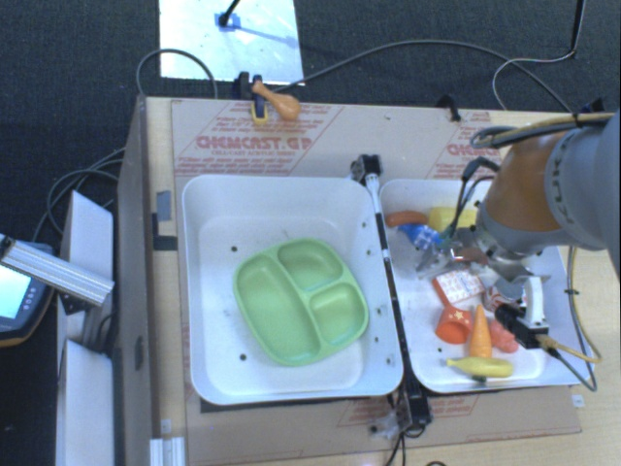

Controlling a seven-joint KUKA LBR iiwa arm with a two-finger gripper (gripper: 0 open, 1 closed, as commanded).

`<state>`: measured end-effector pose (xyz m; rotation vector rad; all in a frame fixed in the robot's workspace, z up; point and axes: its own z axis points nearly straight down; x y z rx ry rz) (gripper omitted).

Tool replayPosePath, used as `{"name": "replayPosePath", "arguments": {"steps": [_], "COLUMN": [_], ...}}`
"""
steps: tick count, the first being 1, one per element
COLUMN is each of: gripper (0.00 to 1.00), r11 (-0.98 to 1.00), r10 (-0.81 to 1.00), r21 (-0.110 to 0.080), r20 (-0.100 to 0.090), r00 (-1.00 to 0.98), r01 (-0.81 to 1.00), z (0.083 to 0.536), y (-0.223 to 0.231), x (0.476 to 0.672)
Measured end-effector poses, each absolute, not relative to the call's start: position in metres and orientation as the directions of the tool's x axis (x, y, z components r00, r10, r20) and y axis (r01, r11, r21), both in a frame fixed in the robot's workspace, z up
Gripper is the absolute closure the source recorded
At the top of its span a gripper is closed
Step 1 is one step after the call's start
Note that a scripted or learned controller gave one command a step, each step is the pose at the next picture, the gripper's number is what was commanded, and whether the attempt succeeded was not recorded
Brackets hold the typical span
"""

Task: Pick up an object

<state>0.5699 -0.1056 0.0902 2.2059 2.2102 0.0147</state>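
Closest to me, a yellow banana lies along the front edge of the right bin, just ahead of the jaws, with an orange carrot and a red cup between. The jaws hang low over a red-and-white packet; I cannot tell how wide they stand. These toys look light, hard and slick; the carrot's thick middle seems the safest hold. The green tray sits well off, in the left bin.
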Motion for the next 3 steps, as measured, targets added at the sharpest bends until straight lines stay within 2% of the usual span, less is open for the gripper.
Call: {"name": "replayPosePath", "arguments": {"steps": [1, 2, 3], "gripper": [0.00, 1.00, 1.00], "r11": [0.003, 0.006, 0.005], "r10": [1.000, 1.000, 1.000], "r21": [0.002, -0.011, 0.006], "r20": [-0.001, 0.002, 0.001], "r00": [-0.003, -0.006, -0.005], "r01": [1.000, 1.000, 1.000], "z": [0.085, 0.093, 0.186], "y": [-0.122, -0.122, -0.050], "x": [0.631, 0.629, 0.640]}}
